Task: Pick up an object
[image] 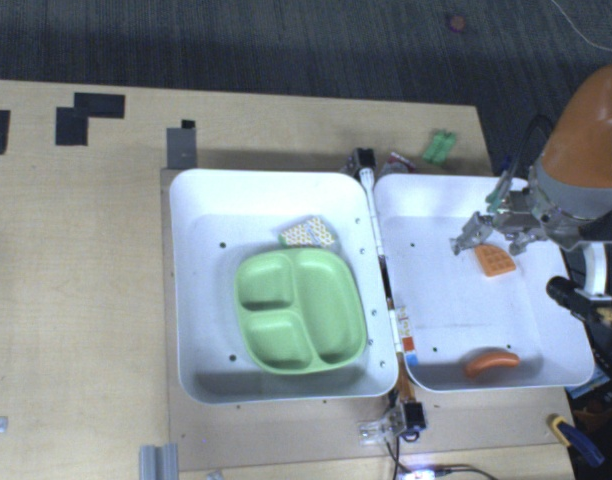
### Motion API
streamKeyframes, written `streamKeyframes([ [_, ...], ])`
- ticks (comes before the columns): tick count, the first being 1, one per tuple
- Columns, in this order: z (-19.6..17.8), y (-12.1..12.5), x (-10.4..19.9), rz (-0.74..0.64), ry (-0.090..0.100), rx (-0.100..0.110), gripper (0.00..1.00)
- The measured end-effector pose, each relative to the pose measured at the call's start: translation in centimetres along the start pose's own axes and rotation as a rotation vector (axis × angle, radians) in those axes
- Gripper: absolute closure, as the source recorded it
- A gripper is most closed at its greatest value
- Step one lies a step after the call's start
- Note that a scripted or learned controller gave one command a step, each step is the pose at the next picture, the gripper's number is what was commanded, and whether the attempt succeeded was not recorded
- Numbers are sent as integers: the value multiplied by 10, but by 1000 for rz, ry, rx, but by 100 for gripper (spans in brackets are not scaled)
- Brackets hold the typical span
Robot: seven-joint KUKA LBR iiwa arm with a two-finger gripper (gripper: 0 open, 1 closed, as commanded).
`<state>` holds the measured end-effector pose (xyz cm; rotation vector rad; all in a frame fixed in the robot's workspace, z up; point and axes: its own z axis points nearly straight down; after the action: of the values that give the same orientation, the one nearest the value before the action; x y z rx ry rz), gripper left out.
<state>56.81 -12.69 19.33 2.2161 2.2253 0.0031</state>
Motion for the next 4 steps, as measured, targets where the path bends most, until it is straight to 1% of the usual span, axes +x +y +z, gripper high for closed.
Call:
streamKeyframes([
  [1, 107, 44, 14, -1, -2, -6, 0],
  [2, 108, 99, 29, -2, 0, -3, 0],
  [3, 96, 101, 29, -6, -1, -8, 100],
  [4, 6, 103, 96, -3, 1, -6, 100],
])
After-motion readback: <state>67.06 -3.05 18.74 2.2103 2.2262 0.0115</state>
